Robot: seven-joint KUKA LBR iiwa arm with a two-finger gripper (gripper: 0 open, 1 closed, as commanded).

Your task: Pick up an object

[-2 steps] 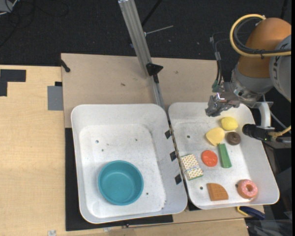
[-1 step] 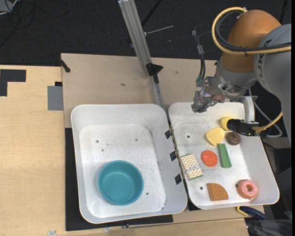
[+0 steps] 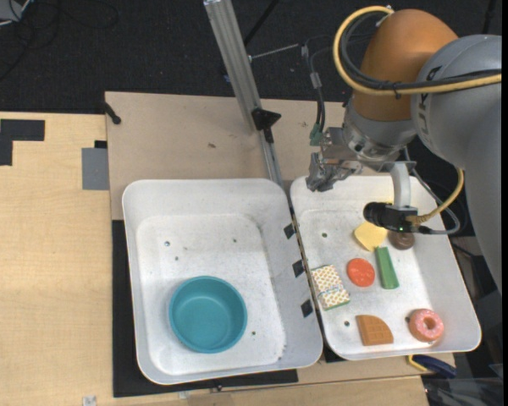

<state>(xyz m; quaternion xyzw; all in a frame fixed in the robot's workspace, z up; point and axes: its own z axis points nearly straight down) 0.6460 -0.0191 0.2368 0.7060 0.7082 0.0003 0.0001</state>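
Hand: your hand (image 3: 326,174) hangs over the far left corner of the right bin (image 3: 457,311), just below the orange band (image 3: 402,53); you cannot tell from this view whether it is clenched or released, and nothing shows gripped in it.
Arm: the grey arm (image 3: 466,83) comes in from the right, with a yellow cable (image 3: 356,24) looped around the orange band.
Right bin, near the hand: a yellow piece (image 3: 370,236) lies right of the bin's middle, with a small brown round thing (image 3: 401,240) just beside it on the right.
Right bin, middle: a red round object (image 3: 361,272) sits just beside a green stick (image 3: 386,268), which lies lengthwise towards you.
Right bin, left side: a patterned block (image 3: 329,286) with a green and white print rests close to the left wall.
Right bin, near edge: a brown wedge (image 3: 374,330) and a pink doughnut (image 3: 425,325) lie apart from each other, the doughnut in the near right corner.
Left bin: the left bin (image 3: 152,210) holds 1 teal bowl (image 3: 207,314), upright, in its near half.
Bench: the 2 bins stand side by side on the bench (image 3: 42,244), and a metal rail (image 3: 237,66) slants up behind them.
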